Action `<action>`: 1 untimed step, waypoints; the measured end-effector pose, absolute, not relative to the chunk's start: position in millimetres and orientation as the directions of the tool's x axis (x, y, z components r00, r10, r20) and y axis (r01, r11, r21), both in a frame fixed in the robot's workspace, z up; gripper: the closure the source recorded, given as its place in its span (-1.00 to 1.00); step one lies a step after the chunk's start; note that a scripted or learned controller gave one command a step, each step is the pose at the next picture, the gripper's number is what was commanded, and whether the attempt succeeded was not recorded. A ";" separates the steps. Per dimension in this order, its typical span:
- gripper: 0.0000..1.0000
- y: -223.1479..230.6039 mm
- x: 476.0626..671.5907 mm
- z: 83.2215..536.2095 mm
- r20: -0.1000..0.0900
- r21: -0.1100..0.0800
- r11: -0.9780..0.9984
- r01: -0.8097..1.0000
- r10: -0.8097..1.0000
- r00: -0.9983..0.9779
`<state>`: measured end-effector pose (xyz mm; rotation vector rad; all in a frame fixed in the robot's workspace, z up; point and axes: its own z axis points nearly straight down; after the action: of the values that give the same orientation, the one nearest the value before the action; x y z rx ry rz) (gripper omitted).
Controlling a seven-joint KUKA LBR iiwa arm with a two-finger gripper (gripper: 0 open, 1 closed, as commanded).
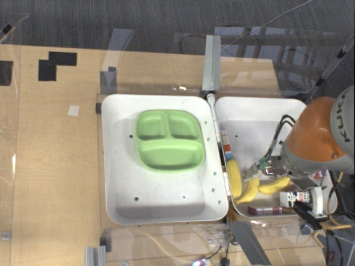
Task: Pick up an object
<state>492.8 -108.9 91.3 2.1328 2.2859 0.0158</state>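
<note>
A green divided plate (168, 139) with three compartments is lying in the middle of the left white bin (119, 204), which is occupying the centre of the frame. Just beside it on the right, the right white bin (244, 121) is sitting against the same bench (50, 165), the two bins touching along a shared edge.

The grey arm with its orange band (313, 132) is reaching in from the right of the frame and hanging over the lower right part of the right bin. The gripper (268, 168) is showing below and to the left of the orange band, over the bin floor, just above the yellow items. Whether it is open or closed cannot be told, as the wrist is covering most of it.

A yellow corn cob (234, 176) is lying along the left wall of the right bin, in the lower centre-right of the frame. A yellow banana (249, 191) is curving just beside it, and a second yellow banana-like piece (274, 186) is lying near the gripper, possibly touching it, though that is unclear. A dark marker (266, 209) is resting along the bin's bottom wall. A white bottle (302, 197) with a label is lying at the lower right, partly under the arm.
</note>
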 end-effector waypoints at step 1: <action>1.00 -106.4 495.7 103.0 -0.001 0.024 0.072 0.997 0.997 -0.072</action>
<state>495.7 -106.4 103.0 2.1284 2.2867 0.0264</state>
